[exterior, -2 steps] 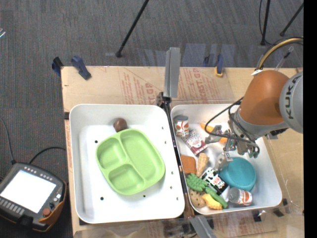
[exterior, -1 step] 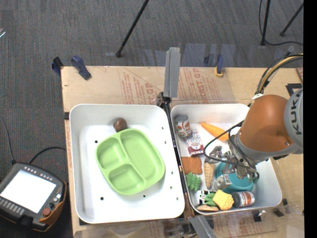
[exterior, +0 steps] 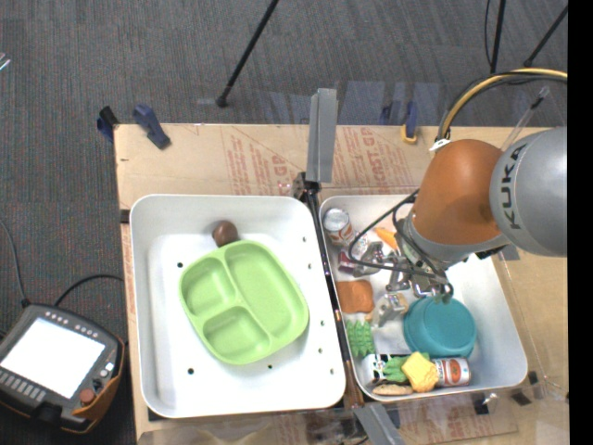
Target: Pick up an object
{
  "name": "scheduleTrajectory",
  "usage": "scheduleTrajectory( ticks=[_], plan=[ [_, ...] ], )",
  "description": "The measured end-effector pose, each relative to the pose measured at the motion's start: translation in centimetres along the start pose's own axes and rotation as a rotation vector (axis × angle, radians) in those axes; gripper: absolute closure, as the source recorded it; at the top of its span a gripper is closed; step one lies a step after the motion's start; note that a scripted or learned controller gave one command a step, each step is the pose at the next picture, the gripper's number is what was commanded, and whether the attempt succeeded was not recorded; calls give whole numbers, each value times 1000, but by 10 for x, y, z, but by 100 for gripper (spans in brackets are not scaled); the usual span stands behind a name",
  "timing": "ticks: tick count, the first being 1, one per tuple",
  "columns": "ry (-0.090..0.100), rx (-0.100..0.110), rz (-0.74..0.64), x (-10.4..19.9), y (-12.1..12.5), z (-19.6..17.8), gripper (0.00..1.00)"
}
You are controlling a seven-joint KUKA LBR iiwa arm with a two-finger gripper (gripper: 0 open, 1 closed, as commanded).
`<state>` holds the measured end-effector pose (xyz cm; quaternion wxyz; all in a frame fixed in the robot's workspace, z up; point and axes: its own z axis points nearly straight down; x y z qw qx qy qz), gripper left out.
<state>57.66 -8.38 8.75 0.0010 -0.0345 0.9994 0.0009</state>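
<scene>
Bowl [exterior: 443, 328], teal and round, sits upright in the right bin [exterior: 500, 295]. Gripper [exterior: 408, 290] hangs just beside it; I cannot tell its jaws' state.

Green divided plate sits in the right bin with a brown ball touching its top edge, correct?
Wrong bin. The camera view shows the green divided plate in the left bin, with the brown ball touching its top edge.
</scene>
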Motion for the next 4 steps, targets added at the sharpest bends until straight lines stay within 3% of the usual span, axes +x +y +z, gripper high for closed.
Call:
scheduleTrajectory(
  ticks=[1,2,3,4],
  plan=[
    [-1,2,-188,-63,-77,-1,0],
    [0,-1,-160,-64,-62,-1,0],
    [-5,-1,-161,-66,-61,-12,100],
    [-13,3,-279,-72,8,-107,100]
  ],
)
